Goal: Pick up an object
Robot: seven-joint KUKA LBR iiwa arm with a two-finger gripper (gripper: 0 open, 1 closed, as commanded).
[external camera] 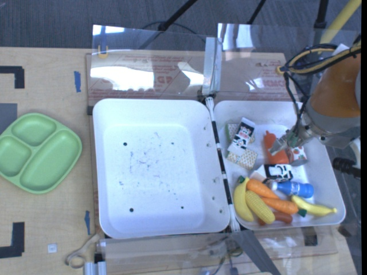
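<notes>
— Nearest to us, what sits in the right bin [335, 179]?

— Toy food, piled along its near wall: a glossy yellow corn cob [256, 205], an orange carrot [265, 190] lying over it, a curved banana [314, 207] to the right, and a blue and white bottle [291, 188] just behind them.

— And the gripper?

— The gripper [288, 141] is down at the far right of that bin, over a small orange and red item [272, 144] with a white and green piece beside it. It looks to be touching that cluster, but I cannot tell how the tips are set or whether anything is actually held.

— Anything else there?

— A black and white printed carton [245, 132] and a patterned packet [241, 155] lie left of the gripper, near the divider. A small black and white object [278, 171] lies between them and the bottle.

— The left bin [109, 171]?

— Smooth white plastic, rounded corners, faint blue scuffs. A green sectioned plate [38, 152] rests on the wooden bench [46, 222], well to the left.
</notes>
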